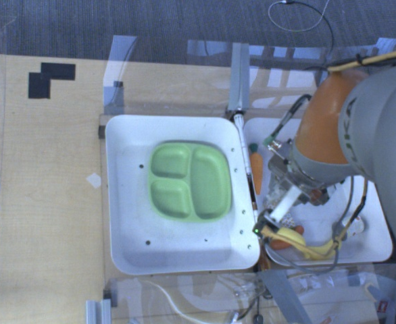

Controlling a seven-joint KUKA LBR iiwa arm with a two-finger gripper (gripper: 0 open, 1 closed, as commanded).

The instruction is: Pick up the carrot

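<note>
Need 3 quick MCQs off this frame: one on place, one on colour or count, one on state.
1. Where does the carrot lie?
A. in the right bin, close to its left wall
B. on the green plate
C. on the bench outside the bins

2. How many compartments does the green plate have?
A. two
B. three
C. five

3. How does the carrot stand against the task?
A. lifted above the bins
B. lying in its bin, not lifted
C. set on the plate

Answers:
1 A: its orange body lies just right of the divider, in the right bin.
2 B: two small sections on the left, one tall on the right.
3 B: it rests on the bin floor beside the arm.
</note>
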